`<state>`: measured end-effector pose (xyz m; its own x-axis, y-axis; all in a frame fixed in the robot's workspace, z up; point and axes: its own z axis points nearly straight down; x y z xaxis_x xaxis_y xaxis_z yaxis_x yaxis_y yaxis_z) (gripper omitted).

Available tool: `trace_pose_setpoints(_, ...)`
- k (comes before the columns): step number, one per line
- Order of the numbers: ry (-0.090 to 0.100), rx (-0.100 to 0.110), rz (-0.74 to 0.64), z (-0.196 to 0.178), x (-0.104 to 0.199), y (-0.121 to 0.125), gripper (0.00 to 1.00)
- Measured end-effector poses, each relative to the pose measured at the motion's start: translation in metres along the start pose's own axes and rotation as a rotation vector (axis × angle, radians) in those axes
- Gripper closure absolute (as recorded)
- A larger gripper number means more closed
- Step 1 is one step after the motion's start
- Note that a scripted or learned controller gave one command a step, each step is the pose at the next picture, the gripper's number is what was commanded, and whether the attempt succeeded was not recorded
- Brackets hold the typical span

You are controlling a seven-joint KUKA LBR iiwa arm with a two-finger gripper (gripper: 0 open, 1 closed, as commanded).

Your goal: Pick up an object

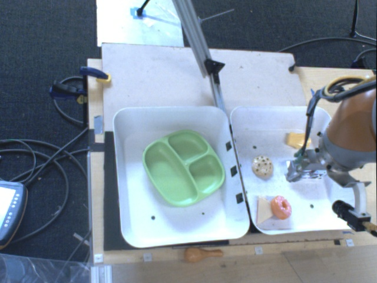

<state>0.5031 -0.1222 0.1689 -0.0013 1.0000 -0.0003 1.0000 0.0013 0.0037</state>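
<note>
The right bin (247,119) holds a speckled cream ball (262,167) near its middle, a pink-frosted doughnut (281,207) lying on a tan wedge (264,210) at the front, and a yellow block (296,140) toward the back right. My gripper (297,171) hangs over the right half of this bin, a short way right of the speckled ball and in front of the yellow block. Nothing shows between its fingers. The orange-banded wrist (353,125) covers the bin's right edge.
The left bin (126,175) carries a green divided plate (184,167). A grey pole (194,31) slants down from the top to the gap between the bins. A tan pear-shaped object (200,253) lies on the bench in front of the bins. Cables trail at the left.
</note>
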Motion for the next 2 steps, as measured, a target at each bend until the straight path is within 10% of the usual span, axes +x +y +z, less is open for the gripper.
trace_pose_setpoints(2, -0.001, -0.001, -0.005, -0.082, 0.004, 0.001, 1.0)
